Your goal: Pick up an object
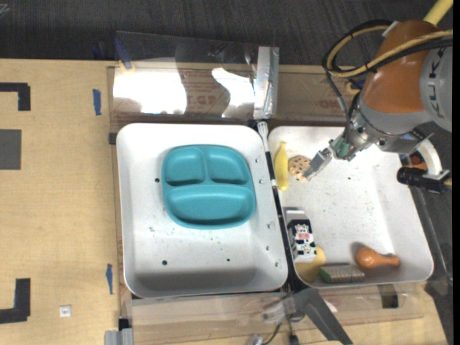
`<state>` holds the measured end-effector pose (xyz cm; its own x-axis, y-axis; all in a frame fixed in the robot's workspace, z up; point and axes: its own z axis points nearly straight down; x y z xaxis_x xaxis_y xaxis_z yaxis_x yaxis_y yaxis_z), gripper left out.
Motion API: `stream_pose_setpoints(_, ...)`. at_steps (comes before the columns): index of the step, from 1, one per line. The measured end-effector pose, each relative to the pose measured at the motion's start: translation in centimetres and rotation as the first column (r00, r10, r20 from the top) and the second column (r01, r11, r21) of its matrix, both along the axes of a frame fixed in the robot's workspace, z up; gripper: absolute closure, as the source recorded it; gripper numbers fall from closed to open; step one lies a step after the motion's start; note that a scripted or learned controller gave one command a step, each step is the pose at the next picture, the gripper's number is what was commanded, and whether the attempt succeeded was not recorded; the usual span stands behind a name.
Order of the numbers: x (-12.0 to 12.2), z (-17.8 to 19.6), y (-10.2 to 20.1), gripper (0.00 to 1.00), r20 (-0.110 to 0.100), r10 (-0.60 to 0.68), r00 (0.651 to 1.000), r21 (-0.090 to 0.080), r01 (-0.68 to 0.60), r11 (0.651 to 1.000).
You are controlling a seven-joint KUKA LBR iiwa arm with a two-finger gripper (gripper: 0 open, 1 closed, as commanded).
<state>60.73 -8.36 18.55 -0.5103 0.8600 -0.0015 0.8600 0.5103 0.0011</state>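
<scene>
The pincer [310,168] hangs low in the right bin [374,207], clamped on a cookie [299,166], seemingly lifting it. A banana [281,165] lies just beside it, presumably waiting.

One fixed overhead camera looks slantwise down on both bins [136,214].
</scene>
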Motion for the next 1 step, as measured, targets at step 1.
stream_pose_setpoints(1, 0.95, -7.01, -2.54, 0.0, -0.005, 0.151, 0.988, 0.002, -0.151, 0.988)
